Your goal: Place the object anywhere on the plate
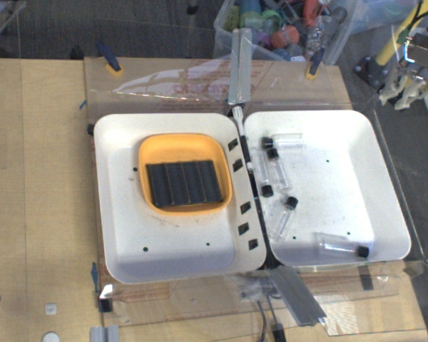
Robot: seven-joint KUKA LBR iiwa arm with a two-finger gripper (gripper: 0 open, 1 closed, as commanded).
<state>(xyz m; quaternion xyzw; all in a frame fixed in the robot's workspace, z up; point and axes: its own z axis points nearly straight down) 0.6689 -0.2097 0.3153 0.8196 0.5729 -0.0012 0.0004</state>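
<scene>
Orange plate sits in the left white bin on the surface, and the task's thing, one black ridged block, lies flat in the plate's middle. Right white bin holds five clear vials with black caps, four near the divider and one at the front. Whether the hand is released or clenched cannot be told.

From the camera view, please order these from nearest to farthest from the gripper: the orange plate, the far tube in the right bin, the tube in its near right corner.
1. Far tube, right bin, towards the gripper at upper right.
2. Corner tube, same bin.
3. Orange plate, left bin.
</scene>
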